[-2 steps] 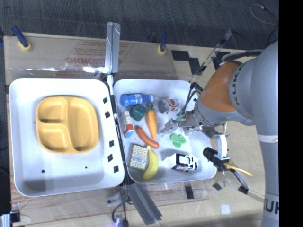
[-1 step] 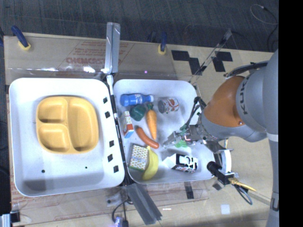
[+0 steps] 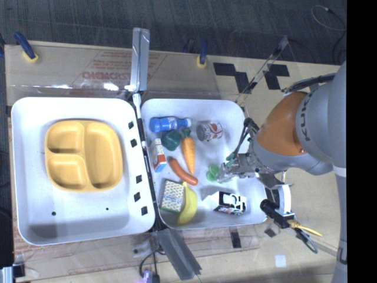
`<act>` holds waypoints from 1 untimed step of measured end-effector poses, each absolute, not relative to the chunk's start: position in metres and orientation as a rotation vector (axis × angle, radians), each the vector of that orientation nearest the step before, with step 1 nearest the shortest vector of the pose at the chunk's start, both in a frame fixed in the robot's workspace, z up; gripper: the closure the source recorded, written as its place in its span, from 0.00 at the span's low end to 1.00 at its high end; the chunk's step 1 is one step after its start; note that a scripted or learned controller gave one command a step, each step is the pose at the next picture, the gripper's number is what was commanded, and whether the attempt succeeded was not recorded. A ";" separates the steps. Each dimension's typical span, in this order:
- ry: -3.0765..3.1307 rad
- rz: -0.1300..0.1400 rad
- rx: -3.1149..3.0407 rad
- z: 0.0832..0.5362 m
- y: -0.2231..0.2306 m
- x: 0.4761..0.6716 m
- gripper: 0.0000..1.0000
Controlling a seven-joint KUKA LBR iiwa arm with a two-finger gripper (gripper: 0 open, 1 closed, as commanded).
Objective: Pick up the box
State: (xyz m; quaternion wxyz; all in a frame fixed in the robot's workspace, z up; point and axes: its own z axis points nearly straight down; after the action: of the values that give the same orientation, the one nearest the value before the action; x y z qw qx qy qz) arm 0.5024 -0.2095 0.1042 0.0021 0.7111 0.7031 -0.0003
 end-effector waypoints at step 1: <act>2.398 0.000 2.031 0.227 -0.132 0.479 1.00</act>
State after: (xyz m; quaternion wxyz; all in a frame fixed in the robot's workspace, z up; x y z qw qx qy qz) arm 0.4788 -0.1323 0.2267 -0.0005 0.6464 0.7630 0.0000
